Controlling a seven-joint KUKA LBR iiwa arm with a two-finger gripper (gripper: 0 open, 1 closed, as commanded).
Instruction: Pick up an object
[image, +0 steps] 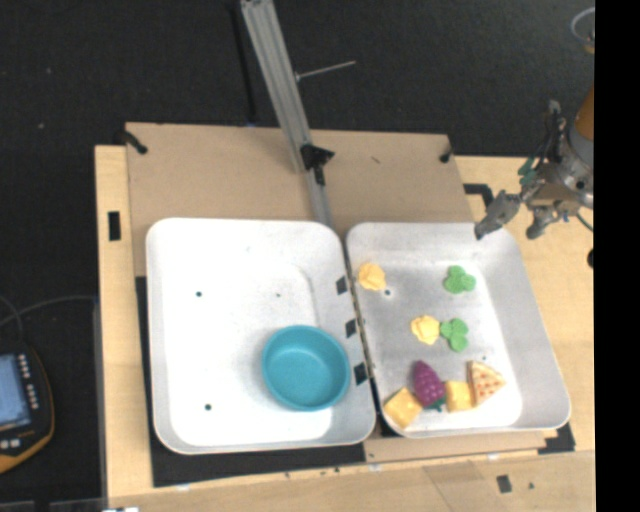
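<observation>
Hovering past the right bin's (535, 330) far corner, the metal fingers (489, 221) hang splayed apart, gripping nothing.

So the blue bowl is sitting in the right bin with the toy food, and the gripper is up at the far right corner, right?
Not quite: the camera view shows the blue bowl in the left bin. The toy food is in the right bin, and the gripper is at its far right corner.

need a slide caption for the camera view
End effector open above the right bin's upper corner; toy foods lie in that bin, a blue bowl in the left bin.
</observation>
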